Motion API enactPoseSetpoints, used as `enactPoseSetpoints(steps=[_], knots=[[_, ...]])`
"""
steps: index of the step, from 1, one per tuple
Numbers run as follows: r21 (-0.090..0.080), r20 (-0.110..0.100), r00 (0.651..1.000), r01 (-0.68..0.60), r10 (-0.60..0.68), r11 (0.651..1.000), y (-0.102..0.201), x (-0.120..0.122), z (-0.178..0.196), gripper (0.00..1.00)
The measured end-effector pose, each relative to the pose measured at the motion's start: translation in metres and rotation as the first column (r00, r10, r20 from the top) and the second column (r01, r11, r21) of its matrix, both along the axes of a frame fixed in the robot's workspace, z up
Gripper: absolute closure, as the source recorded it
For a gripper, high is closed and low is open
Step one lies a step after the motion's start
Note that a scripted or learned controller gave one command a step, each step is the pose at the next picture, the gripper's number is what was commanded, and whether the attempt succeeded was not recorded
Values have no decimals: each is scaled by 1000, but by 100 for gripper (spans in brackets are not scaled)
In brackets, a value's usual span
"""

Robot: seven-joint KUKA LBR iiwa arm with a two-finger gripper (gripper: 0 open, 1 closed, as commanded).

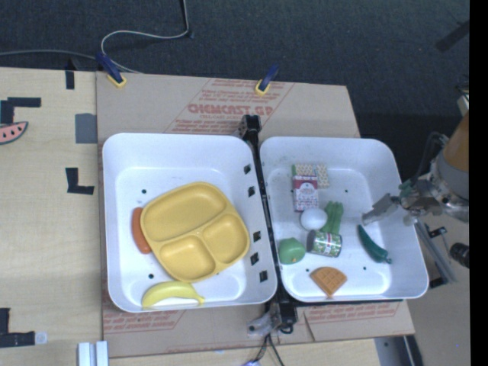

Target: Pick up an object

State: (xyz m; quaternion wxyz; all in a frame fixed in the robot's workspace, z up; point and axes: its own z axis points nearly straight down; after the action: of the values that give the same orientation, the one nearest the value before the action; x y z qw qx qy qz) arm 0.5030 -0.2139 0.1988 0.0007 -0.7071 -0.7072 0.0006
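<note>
- Cardboard [229, 105] covers the bench under two white bins set side by side.
- Left bin [122, 204]: a yellow tray [194, 231] at its middle, a banana [171, 294] by the near edge, an orange piece [139, 231] tucked under the tray's left side.
- Right bin [374, 155]: a box [306, 187], white ball [313, 219], can [325, 243], green ball [290, 251], waffle [329, 280] and a pepper [374, 245] (near the right wall).
- Gripper [381, 210] hangs at the right bin's right edge, just above the pepper, fingers spread and holding nothing.
</note>
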Motion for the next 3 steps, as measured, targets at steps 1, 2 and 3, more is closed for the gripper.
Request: enactPoseSetpoints(steps=[1, 2, 3], knots=[[-2, 8, 1000, -1, 1, 1000, 29, 28, -110, 0], [3, 13, 1000, -2, 2, 1000, 31, 31, -98, 100], [3, 8, 1000, -1, 0, 1000, 31, 29, -100, 0]])
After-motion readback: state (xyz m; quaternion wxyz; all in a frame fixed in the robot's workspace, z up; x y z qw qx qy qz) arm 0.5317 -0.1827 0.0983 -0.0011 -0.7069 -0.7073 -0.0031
